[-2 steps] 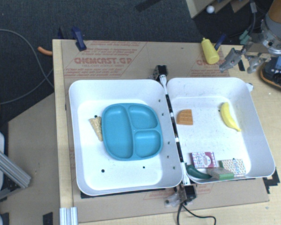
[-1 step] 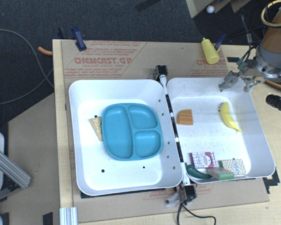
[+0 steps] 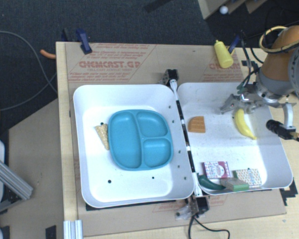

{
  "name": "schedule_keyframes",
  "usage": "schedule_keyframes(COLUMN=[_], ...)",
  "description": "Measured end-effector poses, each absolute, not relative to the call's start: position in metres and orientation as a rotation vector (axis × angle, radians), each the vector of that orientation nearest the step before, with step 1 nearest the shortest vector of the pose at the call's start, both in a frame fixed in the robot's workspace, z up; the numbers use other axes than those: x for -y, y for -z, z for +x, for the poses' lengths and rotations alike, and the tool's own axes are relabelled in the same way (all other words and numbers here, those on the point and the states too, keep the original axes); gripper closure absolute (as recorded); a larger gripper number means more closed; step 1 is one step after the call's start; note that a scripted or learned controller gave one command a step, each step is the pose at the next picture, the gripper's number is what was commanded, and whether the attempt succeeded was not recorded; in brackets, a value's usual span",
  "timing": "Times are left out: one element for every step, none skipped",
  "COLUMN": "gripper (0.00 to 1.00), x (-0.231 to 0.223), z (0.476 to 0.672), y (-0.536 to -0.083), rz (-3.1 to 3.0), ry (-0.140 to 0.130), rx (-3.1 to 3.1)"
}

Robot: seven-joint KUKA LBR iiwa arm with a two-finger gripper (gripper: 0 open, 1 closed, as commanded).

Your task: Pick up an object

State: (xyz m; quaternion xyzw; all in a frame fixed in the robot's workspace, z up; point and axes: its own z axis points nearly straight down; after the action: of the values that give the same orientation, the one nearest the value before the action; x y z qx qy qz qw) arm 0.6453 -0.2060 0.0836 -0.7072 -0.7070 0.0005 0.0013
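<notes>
1. Arm reaches in from right over right bin [image 3: 269, 176]; hand [image 3: 240, 103] low at bin's far side, fingers splayed, released, w/ nothing between.
2. Banana [image 3: 244, 124]: yellow, curved, lying in right bin just below hand.

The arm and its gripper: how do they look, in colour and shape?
The arm is a rounded grey body with an orange band above the wrist. A yellow cable loops beside that band. The gripper is grey metal, with thin prongs splaying outward.
</notes>
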Motion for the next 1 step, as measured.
schedule_keyframes(gripper=[0.00], x=[0.1997], z=[0.6141], y=[-0.0848], rz=[-2.221], ry=[-0.001], rx=[2.220])
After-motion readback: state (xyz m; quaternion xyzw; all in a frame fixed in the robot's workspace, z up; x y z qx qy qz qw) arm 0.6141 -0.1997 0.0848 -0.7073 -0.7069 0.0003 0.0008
